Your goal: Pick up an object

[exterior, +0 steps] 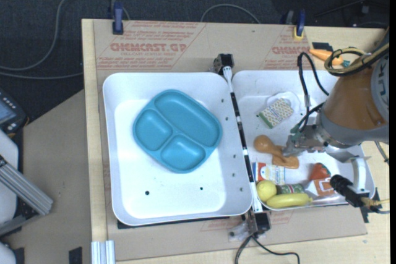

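Right now the orange-brown wooden toy is lying mid-floor in the right bin, and the gripper is hanging just at its three o'clock side, touching or nearly so; whether it is gripping anything I cannot tell. At six o'clock a yellow banana is resting. At twelve o'clock a patterned pouch is sitting. At nine o'clock, the left bin is holding a blue divided plate.

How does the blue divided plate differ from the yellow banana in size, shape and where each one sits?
The blue divided plate is broad and flat with three compartments; the yellow banana is small, slim and curved. The plate lies alone in the left bin; the banana is crowded among other items at the right bin's near edge. Both rest inside white bins.
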Robot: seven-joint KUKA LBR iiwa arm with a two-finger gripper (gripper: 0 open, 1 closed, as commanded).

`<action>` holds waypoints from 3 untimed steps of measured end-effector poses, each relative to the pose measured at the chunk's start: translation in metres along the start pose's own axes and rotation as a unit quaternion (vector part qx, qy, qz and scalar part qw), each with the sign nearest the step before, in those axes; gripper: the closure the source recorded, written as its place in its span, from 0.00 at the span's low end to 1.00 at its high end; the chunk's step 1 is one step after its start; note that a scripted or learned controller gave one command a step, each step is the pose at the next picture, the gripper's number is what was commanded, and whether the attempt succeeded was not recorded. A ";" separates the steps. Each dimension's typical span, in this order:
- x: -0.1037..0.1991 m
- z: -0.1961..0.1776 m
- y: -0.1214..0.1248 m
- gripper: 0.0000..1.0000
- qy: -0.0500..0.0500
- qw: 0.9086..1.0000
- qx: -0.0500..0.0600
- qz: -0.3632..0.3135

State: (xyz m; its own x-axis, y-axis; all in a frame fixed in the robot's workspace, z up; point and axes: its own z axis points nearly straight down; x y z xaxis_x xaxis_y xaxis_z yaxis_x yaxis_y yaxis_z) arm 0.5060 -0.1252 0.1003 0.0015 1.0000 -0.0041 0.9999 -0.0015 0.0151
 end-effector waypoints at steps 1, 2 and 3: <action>0.000 -0.010 0.000 1.00 0.000 1.000 -0.001 0.000; 0.001 -0.019 0.001 1.00 0.000 1.000 -0.001 0.000; 0.001 -0.029 0.001 1.00 -0.001 1.000 -0.002 0.000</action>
State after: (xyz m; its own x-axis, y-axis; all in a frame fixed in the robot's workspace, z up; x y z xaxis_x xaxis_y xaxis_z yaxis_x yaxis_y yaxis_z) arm 0.5070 -0.1243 0.1292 0.0021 1.0000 -0.0060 0.9998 -0.0019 0.0200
